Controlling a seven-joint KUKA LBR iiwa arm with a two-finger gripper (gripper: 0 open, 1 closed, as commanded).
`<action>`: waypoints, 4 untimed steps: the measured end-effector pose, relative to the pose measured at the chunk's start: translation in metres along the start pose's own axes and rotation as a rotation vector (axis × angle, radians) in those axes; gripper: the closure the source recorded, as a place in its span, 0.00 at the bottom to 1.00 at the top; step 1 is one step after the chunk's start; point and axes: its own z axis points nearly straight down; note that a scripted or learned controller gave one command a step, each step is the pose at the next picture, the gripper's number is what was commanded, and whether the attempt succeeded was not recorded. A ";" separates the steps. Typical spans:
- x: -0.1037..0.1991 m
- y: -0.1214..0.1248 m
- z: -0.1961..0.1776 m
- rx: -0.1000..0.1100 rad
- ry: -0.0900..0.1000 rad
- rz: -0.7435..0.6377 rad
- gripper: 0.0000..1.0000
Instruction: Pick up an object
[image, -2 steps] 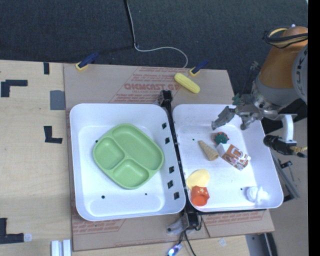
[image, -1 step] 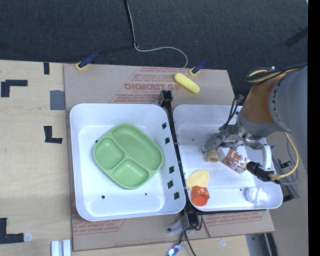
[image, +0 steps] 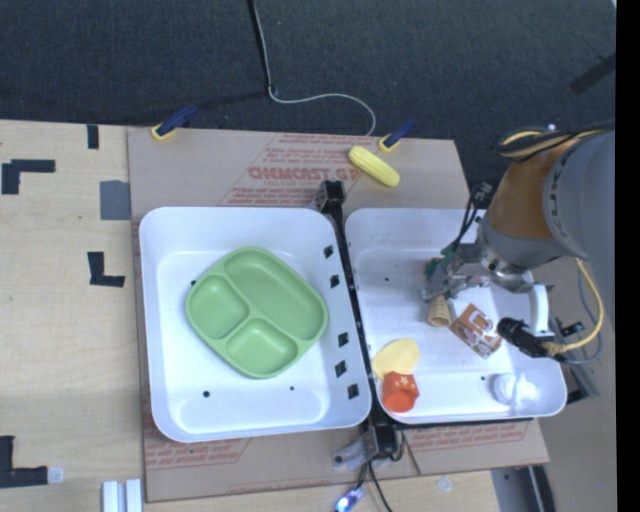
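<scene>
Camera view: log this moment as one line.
pincer low in right bin | beside tan cone, snack packet | nothing seen held | green tray in left bin

The white right bin (image: 400, 235) has bare floor at its far-left side. A round yellow piece (image: 397, 354) and a small orange cup (image: 400, 392) crowd its near-left corner.

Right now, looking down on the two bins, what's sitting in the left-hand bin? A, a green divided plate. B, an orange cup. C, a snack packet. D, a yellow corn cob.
A: the green divided plate lies in the left bin, while the orange piece and the snack packet lie in the right bin.
</scene>
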 end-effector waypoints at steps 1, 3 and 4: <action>0.030 0.040 0.011 0.001 0.002 -0.002 1.00; 0.037 -0.052 -0.012 0.013 0.003 0.006 1.00; 0.077 0.030 0.011 -0.002 0.002 -0.004 1.00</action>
